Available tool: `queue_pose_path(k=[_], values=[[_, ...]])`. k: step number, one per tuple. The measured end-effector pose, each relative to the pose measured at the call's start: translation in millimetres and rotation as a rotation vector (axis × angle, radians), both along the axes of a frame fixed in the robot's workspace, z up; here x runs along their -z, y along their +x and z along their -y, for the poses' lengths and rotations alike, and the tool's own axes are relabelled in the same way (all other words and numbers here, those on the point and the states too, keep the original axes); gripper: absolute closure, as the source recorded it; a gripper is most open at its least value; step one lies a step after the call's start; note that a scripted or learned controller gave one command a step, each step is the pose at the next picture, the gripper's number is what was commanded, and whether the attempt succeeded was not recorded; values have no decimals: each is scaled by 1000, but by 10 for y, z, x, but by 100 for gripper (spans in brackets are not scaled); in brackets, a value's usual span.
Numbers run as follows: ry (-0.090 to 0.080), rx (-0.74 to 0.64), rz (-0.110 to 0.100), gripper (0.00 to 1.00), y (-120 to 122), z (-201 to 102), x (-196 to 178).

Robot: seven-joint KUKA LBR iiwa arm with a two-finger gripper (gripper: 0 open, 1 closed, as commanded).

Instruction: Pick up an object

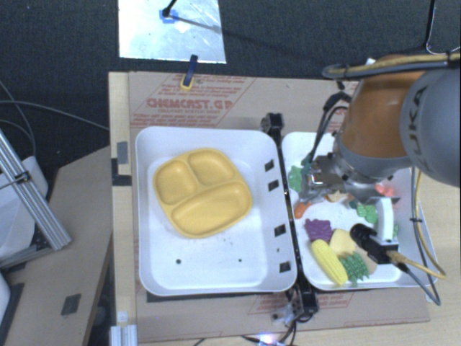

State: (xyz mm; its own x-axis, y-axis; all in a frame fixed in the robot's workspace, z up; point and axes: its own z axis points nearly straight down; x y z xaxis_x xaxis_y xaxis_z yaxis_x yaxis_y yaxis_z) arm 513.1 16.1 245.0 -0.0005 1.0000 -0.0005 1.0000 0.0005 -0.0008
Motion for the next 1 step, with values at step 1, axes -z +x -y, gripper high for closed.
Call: queue_pose_path(k=[1], values=[[2, -4, 15, 100, -260, 84, -1200]])
